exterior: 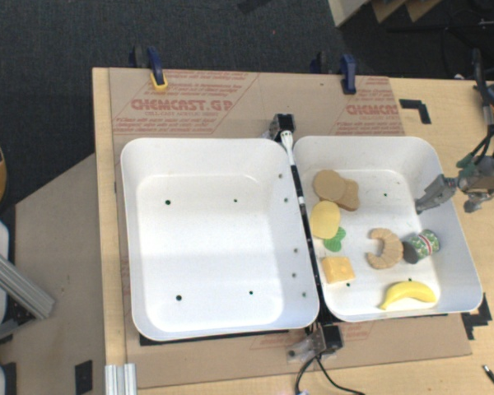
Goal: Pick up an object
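Observation:
The right bin point(445, 245) holds several small objects. Among them are a tan round biscuit shape point(336, 188), a yellow lemon-like piece point(326, 218) on a green bit point(337, 240), and a yellow cheese block point(338, 269). There is also a tan curved piece point(384, 248), a small green and white can point(421, 246) and a banana point(408, 294). My gripper point(446, 206) hangs over the bin's right rim, above and to the right of the can. Its fingers point(431, 195) are spread open with nothing between them.
The left bin point(214, 233) lies beside the right one, with a black divider clip point(283, 125) at the top of their shared edge. Both bins rest on a cardboard sheet point(189, 97) held by blue clamps. Cables run along the right edge.

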`<state>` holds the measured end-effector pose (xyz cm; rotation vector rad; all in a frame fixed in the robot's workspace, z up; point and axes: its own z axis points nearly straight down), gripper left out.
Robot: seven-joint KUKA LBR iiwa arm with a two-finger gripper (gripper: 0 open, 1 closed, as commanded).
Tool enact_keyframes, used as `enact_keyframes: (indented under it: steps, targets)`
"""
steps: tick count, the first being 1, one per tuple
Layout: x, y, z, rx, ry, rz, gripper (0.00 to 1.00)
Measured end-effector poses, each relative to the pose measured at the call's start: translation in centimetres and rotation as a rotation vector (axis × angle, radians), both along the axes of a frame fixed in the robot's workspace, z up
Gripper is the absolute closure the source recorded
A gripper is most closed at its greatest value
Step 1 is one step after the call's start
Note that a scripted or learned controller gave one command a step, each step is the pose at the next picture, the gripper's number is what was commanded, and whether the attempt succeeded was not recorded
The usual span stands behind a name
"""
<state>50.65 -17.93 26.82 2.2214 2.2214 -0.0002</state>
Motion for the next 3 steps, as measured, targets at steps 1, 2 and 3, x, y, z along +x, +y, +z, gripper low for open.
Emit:
enact_keyframes:
  steps: [1, 2, 3]
  targets:
    - [0.1, 0.0, 1.1, -0.002, -0.004, 0.001, 1.00]
    - [-2.9, 8.8, -6.8, 0.007, 0.011, 0.007, 1.00]
    - [-2.4, 3.3, -16.8, -0.006, -0.014, 0.000, 1.00]
